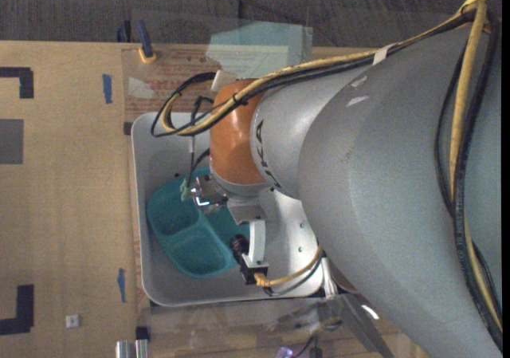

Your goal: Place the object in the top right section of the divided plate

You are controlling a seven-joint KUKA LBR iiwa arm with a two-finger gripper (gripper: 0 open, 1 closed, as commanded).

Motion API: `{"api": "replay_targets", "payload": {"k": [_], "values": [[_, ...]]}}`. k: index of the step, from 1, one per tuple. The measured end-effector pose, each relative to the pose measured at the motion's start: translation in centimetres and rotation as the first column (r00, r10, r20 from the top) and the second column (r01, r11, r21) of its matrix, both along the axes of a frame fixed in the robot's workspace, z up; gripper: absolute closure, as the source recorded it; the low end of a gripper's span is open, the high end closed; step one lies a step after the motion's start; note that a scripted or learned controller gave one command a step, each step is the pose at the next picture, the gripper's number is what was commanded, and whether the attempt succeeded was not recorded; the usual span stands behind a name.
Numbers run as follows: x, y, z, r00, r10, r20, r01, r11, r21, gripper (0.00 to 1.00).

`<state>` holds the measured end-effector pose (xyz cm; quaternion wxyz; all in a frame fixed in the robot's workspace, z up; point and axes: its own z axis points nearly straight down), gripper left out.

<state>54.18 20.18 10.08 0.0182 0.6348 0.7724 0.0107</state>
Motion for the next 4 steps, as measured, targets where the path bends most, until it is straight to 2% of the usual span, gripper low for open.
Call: {"api": "replay_targets", "payload": {"k": [1, 2, 3, 4], "values": [[4.3, -0.3, 15.9, 0.986, -0.160, -0.041, 0.161, 0.987, 0.006, 0.00], [-4.4, -4.5, 12.4, 0.924, -0.379, -0.047, 0.380, 0.925, 0.003, 0.00], [-6.4, 2.3, 3.2, 0.908, -0.416, -0.046, 0.416, 0.909, 0.003, 0.00], [-6.3, 2.4, 12.6, 0.591, -0.805, -0.043, 0.806, 0.592, 0.004, 0.00]]}}
